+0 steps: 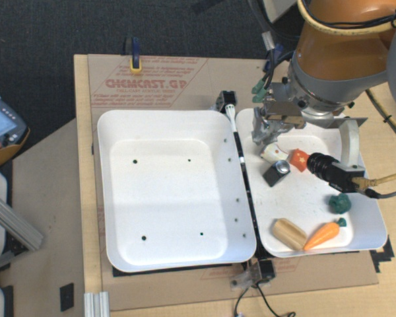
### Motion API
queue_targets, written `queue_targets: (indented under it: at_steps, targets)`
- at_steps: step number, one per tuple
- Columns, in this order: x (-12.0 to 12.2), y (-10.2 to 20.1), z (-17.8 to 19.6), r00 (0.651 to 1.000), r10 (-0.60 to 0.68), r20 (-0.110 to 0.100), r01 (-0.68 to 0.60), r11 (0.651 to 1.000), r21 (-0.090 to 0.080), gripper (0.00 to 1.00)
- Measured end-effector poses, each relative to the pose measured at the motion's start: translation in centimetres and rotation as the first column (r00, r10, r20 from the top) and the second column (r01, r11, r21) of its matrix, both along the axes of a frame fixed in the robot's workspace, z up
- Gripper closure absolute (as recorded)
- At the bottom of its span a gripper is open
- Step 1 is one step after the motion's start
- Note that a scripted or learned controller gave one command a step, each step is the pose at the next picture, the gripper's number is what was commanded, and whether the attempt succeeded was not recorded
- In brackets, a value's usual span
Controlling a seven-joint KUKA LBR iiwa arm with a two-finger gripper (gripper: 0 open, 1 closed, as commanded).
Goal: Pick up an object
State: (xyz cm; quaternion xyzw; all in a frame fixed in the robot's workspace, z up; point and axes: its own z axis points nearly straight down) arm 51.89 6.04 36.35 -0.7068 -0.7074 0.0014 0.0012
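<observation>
My gripper (264,135) low at far-left corner of right bin (305,200), probably lining up on small white piece (272,153) beside black block (275,173). Apart or together: cannot tell. Toy carrot (323,235) at bin's near edge, likely spare target.

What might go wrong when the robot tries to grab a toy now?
1. The gripper is right by a huddle of small things: a white piece, an orange piece and a black block. It might nudge them apart or catch the wrong one.
2. It is also close to the right bin's left wall, so it might bump it.
3. The carrot lies by the low front rim; a push might tip it out.
</observation>
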Motion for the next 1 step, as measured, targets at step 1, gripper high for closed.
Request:
queue_targets:
  at_steps: [1]
  targets:
    - [-1.72, 5.31, 2.45, 1.0, 0.003, 0.007, -0.003, 1.0, 0.001, 1.0]
